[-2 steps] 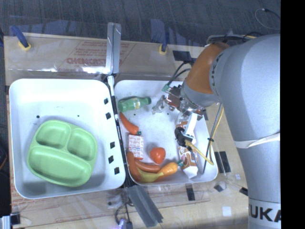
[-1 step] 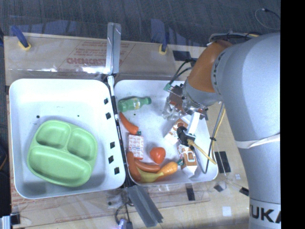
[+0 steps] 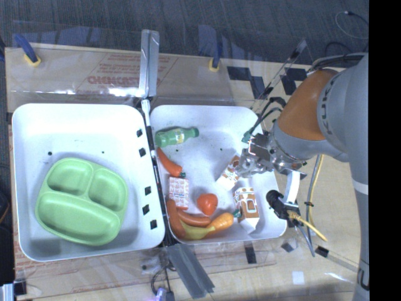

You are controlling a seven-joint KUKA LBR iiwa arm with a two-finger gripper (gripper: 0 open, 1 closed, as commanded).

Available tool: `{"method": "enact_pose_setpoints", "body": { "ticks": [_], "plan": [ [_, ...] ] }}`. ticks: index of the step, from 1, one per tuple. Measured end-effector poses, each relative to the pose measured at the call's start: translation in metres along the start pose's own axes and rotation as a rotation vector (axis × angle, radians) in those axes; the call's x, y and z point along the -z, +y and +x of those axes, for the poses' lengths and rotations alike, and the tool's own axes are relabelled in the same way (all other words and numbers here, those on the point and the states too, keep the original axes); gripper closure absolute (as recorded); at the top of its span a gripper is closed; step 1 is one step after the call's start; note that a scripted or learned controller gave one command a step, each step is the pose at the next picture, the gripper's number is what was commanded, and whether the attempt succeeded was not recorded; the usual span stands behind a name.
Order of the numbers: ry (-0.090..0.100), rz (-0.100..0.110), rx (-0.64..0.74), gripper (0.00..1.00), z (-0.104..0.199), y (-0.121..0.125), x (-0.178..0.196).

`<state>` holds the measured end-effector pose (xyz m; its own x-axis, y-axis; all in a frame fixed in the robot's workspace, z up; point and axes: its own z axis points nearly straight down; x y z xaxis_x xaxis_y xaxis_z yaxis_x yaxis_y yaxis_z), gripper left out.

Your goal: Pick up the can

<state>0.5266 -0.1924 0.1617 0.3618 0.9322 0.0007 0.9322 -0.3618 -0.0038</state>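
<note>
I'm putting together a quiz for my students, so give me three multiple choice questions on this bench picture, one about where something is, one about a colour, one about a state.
1. Where does the divided plate lie?
A. left bin
B. right bin
C. on the bench outside the bins

2. What colour is the bottle?
A. blue
B. green
C. red

3. How does the bottle rest?
A. upright
B. on its side
C. upside down on its cap

Answers:
1. A, it sits on the floor of the left bin.
2. B, its body is green.
3. B, it lies lengthwise along the right bin's far wall.
</note>
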Motion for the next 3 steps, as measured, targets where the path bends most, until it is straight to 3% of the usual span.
{"method": "enact_pose_setpoints", "body": {
  "ticks": [1,2,3],
  "plan": [
    [-0.001,-0.001,-0.107,1.0,0.047,-0.001,0.064],
    [-0.001,-0.001,-0.107,0.0,0.047,-0.001,0.064],
    [0.004,-0.011,-0.252,0.0,0.006,-0.008,-0.042]
  ]
}}
